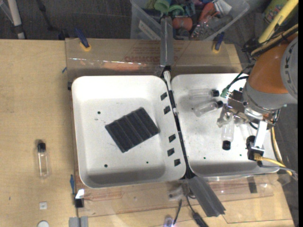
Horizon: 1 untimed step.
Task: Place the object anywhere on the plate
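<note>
A black ribbed plate [132, 128] lies tilted in the middle of the left bin [85, 89]. Clear vials with black caps lie in the right bin [203, 160]: one [202, 95] near the back, one [207, 108] just in front of it, and one [227, 134] pointing toward the front with its cap down. My gripper [229, 116] hangs low over the right bin, directly above the top end of that third vial. The view does not show whether it touches the vial. The orange-banded wrist [270, 74] rises behind it.
Another capped vial [42, 159] lies on the wooden bench left of the bins. A clear tub of colourful items [189, 6] stands behind the bins. A black divider with clips [171, 122] runs between the bins. Cables [272, 148] trail off the wrist at the right.
</note>
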Motion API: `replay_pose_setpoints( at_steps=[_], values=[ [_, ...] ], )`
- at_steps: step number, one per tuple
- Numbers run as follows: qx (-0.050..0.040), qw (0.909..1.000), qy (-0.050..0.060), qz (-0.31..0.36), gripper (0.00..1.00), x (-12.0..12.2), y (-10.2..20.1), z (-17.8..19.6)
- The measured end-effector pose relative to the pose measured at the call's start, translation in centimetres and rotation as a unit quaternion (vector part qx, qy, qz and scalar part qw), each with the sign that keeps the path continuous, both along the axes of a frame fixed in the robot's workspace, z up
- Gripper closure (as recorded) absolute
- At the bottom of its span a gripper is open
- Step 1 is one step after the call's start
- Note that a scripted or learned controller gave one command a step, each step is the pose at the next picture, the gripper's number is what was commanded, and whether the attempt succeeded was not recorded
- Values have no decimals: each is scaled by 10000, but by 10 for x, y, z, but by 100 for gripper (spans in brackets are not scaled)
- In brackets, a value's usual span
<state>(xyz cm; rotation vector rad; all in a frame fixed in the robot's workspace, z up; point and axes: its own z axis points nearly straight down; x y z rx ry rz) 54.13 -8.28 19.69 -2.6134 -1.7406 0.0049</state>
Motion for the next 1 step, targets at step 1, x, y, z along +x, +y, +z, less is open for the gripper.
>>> replay_pose_setpoints(
  at_steps=[1],
  values=[
    [4, 8991, -28, 4377, 100, 47, 31, -12]
  ],
)
